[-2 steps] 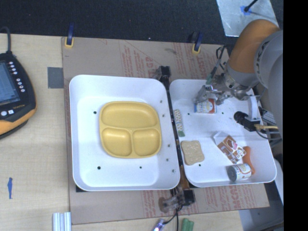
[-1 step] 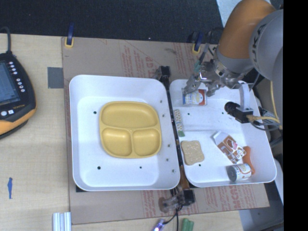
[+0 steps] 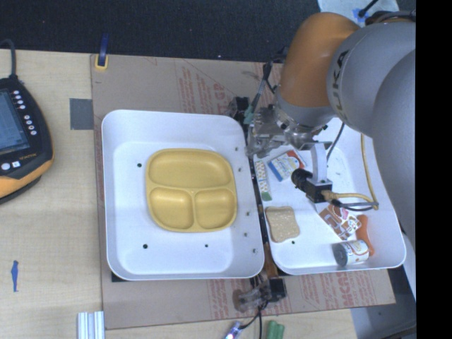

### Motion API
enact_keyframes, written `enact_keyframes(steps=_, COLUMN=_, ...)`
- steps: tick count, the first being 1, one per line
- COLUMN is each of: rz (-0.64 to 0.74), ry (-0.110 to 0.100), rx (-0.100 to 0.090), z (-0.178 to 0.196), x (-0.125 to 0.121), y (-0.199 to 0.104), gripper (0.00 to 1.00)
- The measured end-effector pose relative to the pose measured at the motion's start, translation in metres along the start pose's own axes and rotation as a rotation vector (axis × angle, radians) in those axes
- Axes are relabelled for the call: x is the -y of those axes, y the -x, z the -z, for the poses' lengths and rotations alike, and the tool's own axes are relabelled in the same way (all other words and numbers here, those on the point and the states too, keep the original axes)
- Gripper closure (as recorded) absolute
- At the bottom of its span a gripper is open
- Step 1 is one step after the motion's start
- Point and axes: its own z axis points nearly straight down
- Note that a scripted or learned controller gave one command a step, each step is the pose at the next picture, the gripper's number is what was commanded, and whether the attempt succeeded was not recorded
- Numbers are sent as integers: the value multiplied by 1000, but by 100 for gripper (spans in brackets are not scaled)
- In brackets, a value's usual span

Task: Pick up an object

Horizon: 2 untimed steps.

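Two shallow white bins (image 3: 120, 189) are sitting on a brown cardboard sheet (image 3: 176, 73) over the pale wooden bench (image 3: 49, 246), the gripper (image 3: 272, 143) hanging above them, its grip unreadable.

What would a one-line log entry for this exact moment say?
arm: over right bin | gripper: low at its far-left corner, near blue-white packet | tan sponge: untouched | left bin: yellow tray

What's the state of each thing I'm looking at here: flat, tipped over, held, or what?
yellow divided plate: flat, open side up, in the left bin.
tan sponge: flat in the right bin.
small can: on its side.
gripper: low over the right bin's far corner.
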Motion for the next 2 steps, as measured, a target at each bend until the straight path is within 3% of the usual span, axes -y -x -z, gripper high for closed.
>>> enact_keyframes(steps=1, rz=-1, ry=0, rx=1, z=0, x=0, y=1, gripper=0)
enact_keyframes(steps=2, rz=-4, ry=0, rx=1, z=0, x=64, y=69, gripper=0)
